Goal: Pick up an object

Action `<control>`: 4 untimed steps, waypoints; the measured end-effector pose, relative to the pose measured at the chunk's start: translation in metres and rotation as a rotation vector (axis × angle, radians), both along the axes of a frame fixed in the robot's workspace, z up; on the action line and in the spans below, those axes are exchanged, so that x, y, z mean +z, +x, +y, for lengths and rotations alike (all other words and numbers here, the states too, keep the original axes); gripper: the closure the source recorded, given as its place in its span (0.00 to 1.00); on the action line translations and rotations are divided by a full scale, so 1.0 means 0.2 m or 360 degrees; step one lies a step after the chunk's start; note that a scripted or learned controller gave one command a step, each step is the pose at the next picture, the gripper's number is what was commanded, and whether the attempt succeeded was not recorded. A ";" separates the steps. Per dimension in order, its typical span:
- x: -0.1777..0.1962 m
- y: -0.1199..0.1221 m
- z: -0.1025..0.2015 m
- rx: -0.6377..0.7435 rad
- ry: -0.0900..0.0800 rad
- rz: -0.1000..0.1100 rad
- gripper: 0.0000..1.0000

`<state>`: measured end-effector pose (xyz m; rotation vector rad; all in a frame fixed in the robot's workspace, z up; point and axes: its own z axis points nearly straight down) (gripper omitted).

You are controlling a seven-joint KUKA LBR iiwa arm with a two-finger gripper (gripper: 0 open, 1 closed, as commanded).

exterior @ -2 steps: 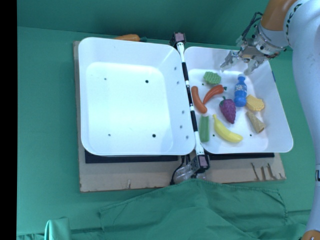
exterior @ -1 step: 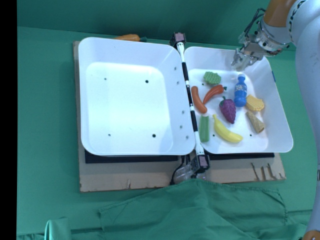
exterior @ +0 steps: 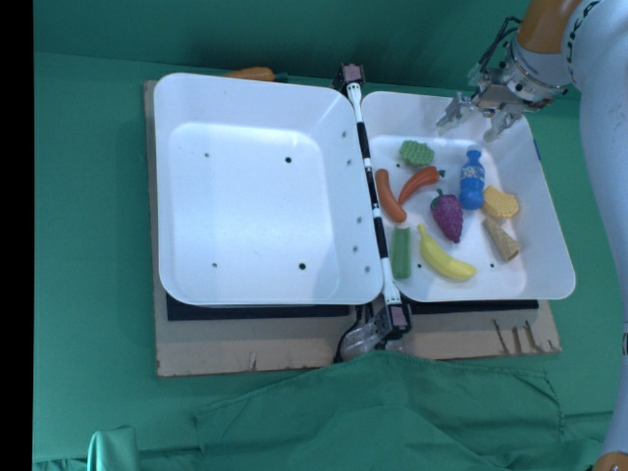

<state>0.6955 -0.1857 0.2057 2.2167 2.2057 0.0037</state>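
Grey two-finger pincer (exterior: 478,116), fingers spread, nothing between them, above the far edge of the right-hand shallow white bin (exterior: 549,248).
In that bin, well apart from the pincer: green knobbly toy (exterior: 416,152), blue plastic bottle (exterior: 472,179), red chilli (exterior: 420,182), orange-red sausage (exterior: 390,195), purple grape bunch (exterior: 447,215), yellow banana (exterior: 444,259), green cucumber (exterior: 401,251).

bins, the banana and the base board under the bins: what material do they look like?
Bins: probably moulded plastic, glossy white, showing glare and rounded corners.
Banana: likely plastic toy, smooth uniform yellow.
Base board: looks like cardboard, matte brown with rough edges.
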 end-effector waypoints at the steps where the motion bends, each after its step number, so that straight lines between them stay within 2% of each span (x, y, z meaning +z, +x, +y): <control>1: 0.07 0.01 -0.01 -0.0003 -0.0006 -0.0014 1.00; 2: 0.07 0.01 -0.01 -0.0003 -0.0007 -0.0012 0.00; 3: -0.10 0.02 0.04 0.0004 0.0004 0.0023 0.00; 4: -0.10 0.02 0.04 0.0003 0.0003 0.0029 0.00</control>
